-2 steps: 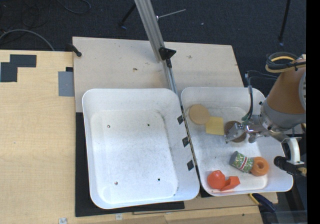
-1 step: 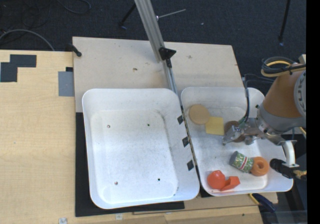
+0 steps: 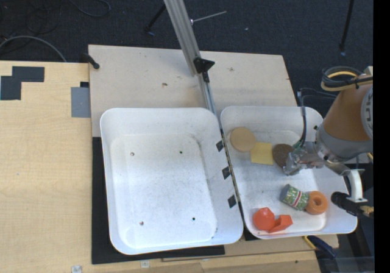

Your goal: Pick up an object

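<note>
Camera view: fixed above the counter (image 3: 152,77), looking down at a slant on two white bins side by side.
End effector: the end effector (image 3: 295,162) sits low in the right bin (image 3: 268,122), toward its right side, at the edge of a dark brown disc (image 3: 281,153); whether it is apart or together I cannot tell, the metal tip being too small and blurred.
Arm: the grey wrist with its orange band (image 3: 348,113) reaches in from the right, over the right bin's right rim.
Nearest things: the dark brown disc touches or sits just beside the tip; a pale yellow block (image 3: 262,153) lies just left of the disc, and a tan round piece (image 3: 242,139) lies farther left, near the divider.
Near side of the right bin: a green patterned can (image 3: 294,197) lies on its side, touching an orange ring (image 3: 316,203); a red-orange piece (image 3: 269,220) lies near the front rim.
Left bin: the left bin (image 3: 122,144) is well apart from the arm.
Task progress: nothing looks lifted; every object rests on the bin floor. The approach seems made, probably toward the dark brown disc. A closing grip and a lift are left, as far as I can judge.
</note>
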`<action>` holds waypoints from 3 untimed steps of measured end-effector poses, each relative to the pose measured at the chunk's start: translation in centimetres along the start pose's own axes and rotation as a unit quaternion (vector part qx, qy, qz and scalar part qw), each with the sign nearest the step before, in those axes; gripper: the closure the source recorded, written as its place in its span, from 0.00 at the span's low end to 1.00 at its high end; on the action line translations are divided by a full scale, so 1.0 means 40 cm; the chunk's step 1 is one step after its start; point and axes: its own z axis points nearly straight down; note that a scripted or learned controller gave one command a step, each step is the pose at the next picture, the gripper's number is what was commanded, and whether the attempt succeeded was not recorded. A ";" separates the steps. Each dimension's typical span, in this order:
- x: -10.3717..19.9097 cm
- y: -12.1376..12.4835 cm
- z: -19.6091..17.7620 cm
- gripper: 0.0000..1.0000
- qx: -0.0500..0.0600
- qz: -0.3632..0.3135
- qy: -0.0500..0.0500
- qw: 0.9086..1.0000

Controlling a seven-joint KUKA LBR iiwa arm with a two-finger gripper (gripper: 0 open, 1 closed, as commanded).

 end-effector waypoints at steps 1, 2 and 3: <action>-0.012 -0.007 -0.108 1.00 -0.002 0.001 -0.001 1.000; -0.011 0.007 -0.218 1.00 -0.002 -0.003 -0.001 1.000; -0.013 0.009 -0.328 1.00 -0.002 -0.004 -0.001 1.000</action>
